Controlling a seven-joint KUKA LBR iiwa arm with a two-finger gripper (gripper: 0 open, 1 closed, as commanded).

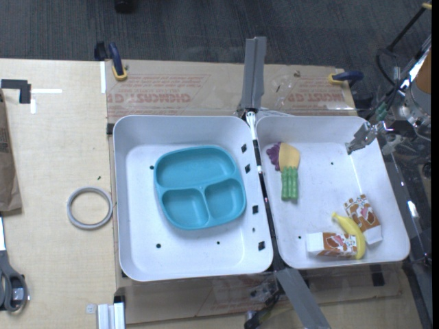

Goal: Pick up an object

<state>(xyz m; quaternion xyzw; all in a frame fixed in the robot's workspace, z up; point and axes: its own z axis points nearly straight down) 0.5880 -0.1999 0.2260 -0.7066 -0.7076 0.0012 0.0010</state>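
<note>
The right bin (384,252) holds several small objects. A yellow and green toy vegetable (289,172) lies near the bin's left wall, touching a purple piece (273,155). A yellow banana (350,234) rests at the front right across a white and orange packet (330,243). A second orange patterned packet (363,215) lies just behind the banana. My gripper (361,138) hovers over the right bin's back right corner, well apart from all of these objects. Nothing shows in its grasp.
A blue divided plate (199,186) fills the middle of the left bin (134,252). A grey ring (89,206) and scissors (12,286) lie on the bench at the left. Cables and the arm (411,94) crowd the right edge.
</note>
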